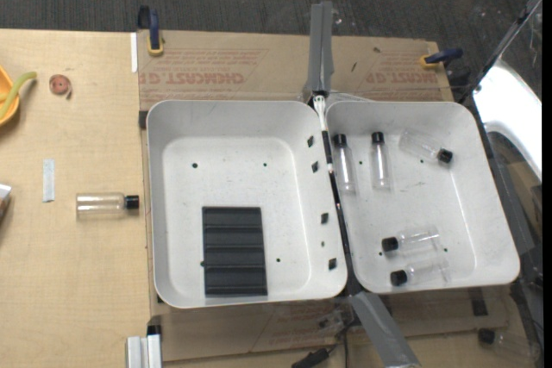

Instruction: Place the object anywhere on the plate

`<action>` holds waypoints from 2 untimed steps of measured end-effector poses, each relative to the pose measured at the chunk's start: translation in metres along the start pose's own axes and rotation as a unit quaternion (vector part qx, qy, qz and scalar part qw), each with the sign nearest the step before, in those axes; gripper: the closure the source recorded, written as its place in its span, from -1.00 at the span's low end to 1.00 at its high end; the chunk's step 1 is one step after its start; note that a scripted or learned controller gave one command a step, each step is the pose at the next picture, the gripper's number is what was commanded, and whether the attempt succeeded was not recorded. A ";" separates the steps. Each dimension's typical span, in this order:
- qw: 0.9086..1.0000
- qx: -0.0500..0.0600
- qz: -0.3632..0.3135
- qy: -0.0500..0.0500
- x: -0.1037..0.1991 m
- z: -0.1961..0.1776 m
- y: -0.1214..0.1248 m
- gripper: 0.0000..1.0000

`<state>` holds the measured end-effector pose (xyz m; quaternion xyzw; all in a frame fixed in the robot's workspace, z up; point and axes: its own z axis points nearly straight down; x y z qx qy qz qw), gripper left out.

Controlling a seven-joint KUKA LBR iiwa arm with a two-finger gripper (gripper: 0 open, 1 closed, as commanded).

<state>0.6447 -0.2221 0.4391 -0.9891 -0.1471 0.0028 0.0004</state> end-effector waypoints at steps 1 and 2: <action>0.999 0.000 0.048 0.001 0.020 -0.001 -0.041 -1.00; 0.999 0.000 0.047 0.000 0.005 0.000 0.002 -1.00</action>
